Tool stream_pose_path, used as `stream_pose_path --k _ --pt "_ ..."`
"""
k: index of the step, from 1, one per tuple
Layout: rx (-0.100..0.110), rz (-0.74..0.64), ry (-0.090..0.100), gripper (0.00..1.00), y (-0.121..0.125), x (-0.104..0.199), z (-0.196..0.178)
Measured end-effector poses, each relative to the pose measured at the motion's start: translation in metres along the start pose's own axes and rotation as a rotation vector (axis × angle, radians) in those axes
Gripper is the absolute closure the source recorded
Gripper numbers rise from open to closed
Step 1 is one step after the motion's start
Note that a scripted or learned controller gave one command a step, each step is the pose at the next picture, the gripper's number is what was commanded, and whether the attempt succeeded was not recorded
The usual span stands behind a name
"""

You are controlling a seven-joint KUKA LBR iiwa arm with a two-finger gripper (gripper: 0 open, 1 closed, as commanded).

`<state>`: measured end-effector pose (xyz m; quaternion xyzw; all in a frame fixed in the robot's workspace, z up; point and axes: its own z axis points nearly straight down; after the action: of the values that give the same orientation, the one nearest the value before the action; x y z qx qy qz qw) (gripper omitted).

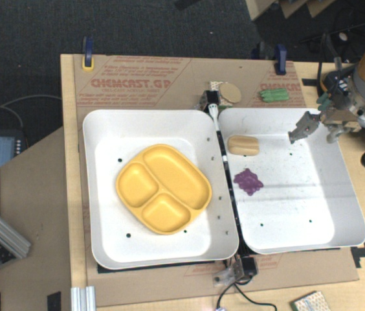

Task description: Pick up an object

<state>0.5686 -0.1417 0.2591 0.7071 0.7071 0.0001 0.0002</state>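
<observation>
In the right bin [338, 225] lie a tan bread-roll-shaped object [243, 145] near the upper left corner and a small purple grape-like cluster [248, 181] just below it. My gripper [316, 132] hovers over the bin's upper right part, well to the right of both objects. It is open, its two fingers spread apart with nothing between them. The arm comes in from the right edge of the camera view.
The left bin [98, 173] holds a yellow divided plate [163, 188]. On the cardboard behind the bins lie a green object [274, 96] and a round tan disc [230, 93]. Blue clamps [88, 52] pin the board's back edge.
</observation>
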Motion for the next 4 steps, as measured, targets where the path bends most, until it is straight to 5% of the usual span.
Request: stream_pose_path --k 1,2,3,4 --pt "0.018 0.002 0.005 0.00 -0.023 -0.006 0.161" --pt "-0.006 -0.003 -0.003 0.00 0.075 -0.030 0.175" --pt "-0.005 -0.002 -0.002 1.00 0.074 -0.030 0.163" --pt "-0.012 -0.008 0.001 1.00 0.054 0.044 0.051"
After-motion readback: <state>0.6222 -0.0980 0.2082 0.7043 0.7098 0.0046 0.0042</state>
